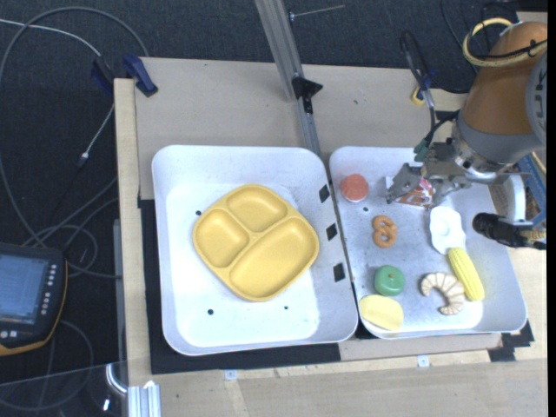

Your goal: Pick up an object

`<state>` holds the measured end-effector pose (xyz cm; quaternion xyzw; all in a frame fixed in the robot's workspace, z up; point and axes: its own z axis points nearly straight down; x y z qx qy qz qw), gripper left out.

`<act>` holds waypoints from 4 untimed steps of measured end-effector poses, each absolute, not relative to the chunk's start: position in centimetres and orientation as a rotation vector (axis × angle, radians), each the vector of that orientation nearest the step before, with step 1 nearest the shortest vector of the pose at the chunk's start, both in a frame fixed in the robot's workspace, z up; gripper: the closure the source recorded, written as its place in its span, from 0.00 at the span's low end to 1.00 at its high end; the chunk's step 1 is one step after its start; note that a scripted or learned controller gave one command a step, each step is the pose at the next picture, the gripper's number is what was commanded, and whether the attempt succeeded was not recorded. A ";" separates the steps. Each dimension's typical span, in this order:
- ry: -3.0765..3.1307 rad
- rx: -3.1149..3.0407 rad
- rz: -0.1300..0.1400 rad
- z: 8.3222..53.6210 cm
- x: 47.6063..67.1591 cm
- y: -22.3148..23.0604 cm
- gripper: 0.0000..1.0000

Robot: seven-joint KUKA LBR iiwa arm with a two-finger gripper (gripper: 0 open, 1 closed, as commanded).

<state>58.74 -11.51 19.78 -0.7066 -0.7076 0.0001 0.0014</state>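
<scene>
My gripper (419, 183) is low over the back of the right bin (504, 315), with the grey arm and its orange band (504, 68) rising to the upper right. Right beneath it lies a small reddish-brown item (420, 198), partly hidden by the gripper. Whether the gripper touches it cannot be made out. Close by in the same bin are a red round piece (354, 187), a small orange pretzel (383, 230) and a white piece (446, 227).
Nearer the front of the right bin lie a corn cob (466, 273), a tan croissant-like piece (445, 292), a green round piece (388, 279) and a pale yellow disc (382, 312). The left bin (174, 181) holds a yellow divided plate (254, 241). A metal pole (282, 33) rises behind the bins.
</scene>
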 end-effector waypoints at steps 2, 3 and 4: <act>-2.216 -2.217 0.006 15.2 58.2 -12.1 0.00; -2.217 -2.216 0.006 9.8 58.1 -12.1 0.00; -2.222 -2.220 -0.002 11.3 58.3 -12.1 1.00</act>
